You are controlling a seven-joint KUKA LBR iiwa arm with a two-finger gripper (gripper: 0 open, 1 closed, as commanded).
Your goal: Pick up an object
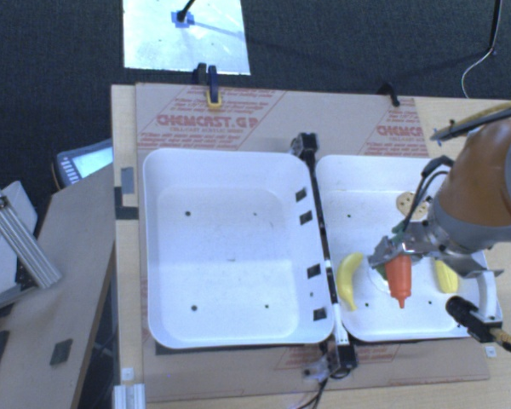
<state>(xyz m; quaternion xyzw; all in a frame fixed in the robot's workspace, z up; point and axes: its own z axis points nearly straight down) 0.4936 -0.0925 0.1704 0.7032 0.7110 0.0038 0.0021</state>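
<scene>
Tech A: Status of arm?

Tech B: Arm (485, 186) enters from right, orange band above wrist, positioned over right bin (366, 186). The hand (398, 258) sits low in the bin's front half.

Tech A: Hand state?

Tech B: Fingers are clamped on the orange carrot-shaped object (399, 281). Its top end is between the fingers; its pointed tip hangs down toward the bin's front wall, approx. upright in view.

Tech A: Other contents, right bin?

Tech B: Yellow banana (348, 279) lies just left of the carrot obj., near the divider between bins. A second yellow item (445, 276) lies just right of the hand, partly hidden by the wrist. A small tan disc (405, 201) sits further back, beside the arm. Something green shows at the hand, too hidden to identify.

Tech A: Left bin?

Tech B: Left bin (230, 245) stands beside the right one, touching along the clips. Both rest on the cardboard-covered surface (238, 118).
</scene>
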